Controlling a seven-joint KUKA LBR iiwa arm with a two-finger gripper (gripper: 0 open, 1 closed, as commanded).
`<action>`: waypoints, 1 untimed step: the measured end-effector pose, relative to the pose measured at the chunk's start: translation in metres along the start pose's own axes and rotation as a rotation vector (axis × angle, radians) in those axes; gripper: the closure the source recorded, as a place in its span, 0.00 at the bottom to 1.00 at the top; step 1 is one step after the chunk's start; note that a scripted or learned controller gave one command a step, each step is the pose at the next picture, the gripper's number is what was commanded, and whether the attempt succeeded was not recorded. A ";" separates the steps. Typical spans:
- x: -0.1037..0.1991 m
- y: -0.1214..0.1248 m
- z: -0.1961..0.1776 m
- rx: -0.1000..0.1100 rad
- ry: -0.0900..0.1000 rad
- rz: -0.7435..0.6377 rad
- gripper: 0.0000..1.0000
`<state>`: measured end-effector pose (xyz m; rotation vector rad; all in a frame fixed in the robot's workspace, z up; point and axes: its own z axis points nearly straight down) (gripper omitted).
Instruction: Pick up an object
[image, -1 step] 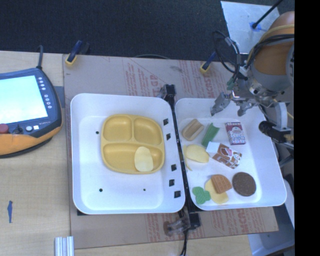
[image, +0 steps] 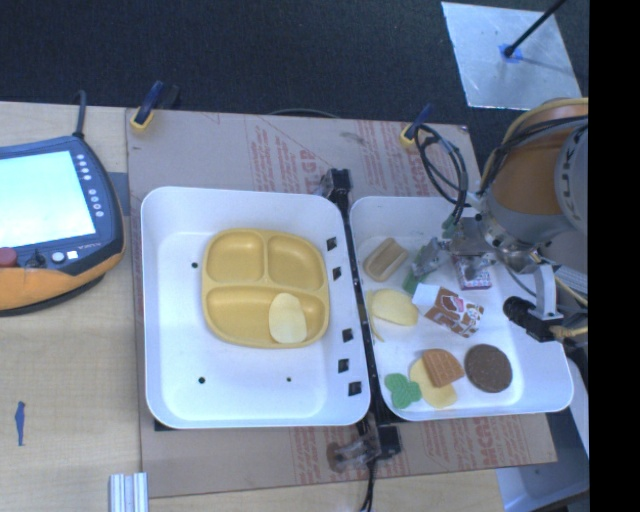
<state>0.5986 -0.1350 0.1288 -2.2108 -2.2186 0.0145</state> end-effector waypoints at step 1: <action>-0.043 -0.074 0.032 -0.002 0.000 0.004 0.00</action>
